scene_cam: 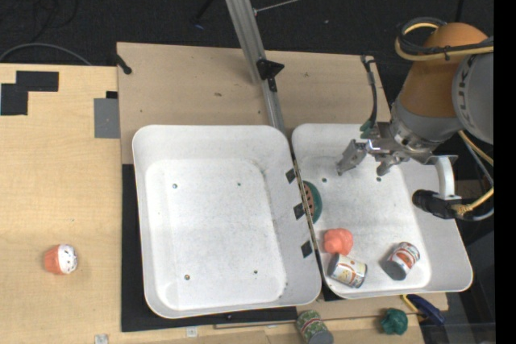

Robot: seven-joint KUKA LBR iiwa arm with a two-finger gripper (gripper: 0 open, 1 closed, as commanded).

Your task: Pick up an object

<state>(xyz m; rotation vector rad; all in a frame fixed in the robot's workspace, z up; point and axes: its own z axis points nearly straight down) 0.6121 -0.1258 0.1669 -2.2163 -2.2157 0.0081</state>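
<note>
Hovering over the right bin [435, 254], my claw [369, 161] hangs spread open, gripping nothing. Near me, two cans lie tipped: one [401, 260] pointing far-right, one [347, 271] lengthwise left-right, beside an orange lump [339, 240].

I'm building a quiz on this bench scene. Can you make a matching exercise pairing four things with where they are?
Things:
1. hand
2. orange lump
3. green disc
4. orange-and-white ball

Places:
A. on the wooden bench, left of both bins
B. against the right bin's left wall
C. above the right bin's far part
D. in the right bin, just beyond a small can

Pairs: 1-C, 2-D, 3-B, 4-A
</note>
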